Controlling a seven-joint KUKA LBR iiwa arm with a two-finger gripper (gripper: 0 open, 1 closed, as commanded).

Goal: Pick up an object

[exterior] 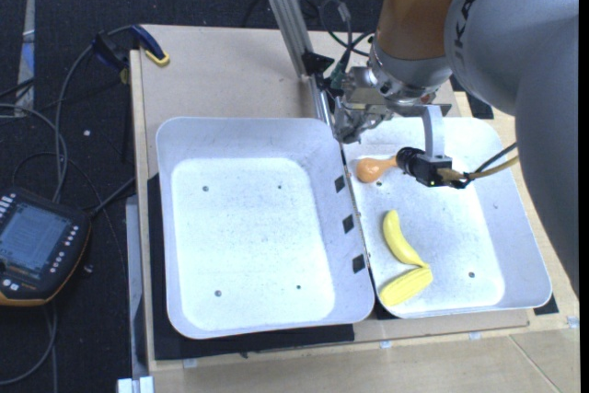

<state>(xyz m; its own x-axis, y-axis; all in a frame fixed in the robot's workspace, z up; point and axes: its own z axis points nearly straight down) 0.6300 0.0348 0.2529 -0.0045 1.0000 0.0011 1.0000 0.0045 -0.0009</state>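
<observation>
Currently hand (357, 132) hangs over right bin's (515, 225) top-left corner, finger state unclear. Orange pear-shaped toy (371, 168) just below it; curved yellow banana (399, 241) lies nearer the front.

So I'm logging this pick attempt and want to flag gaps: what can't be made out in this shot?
- Gripper: its fingers blur into dark metal against the bin wall, so their state is unclear.
- Right bin: the arm covers its far right corner.
- Orange object: too small and blurred to identify.
- Banana and yellow piece: touching or apart, unclear.
</observation>
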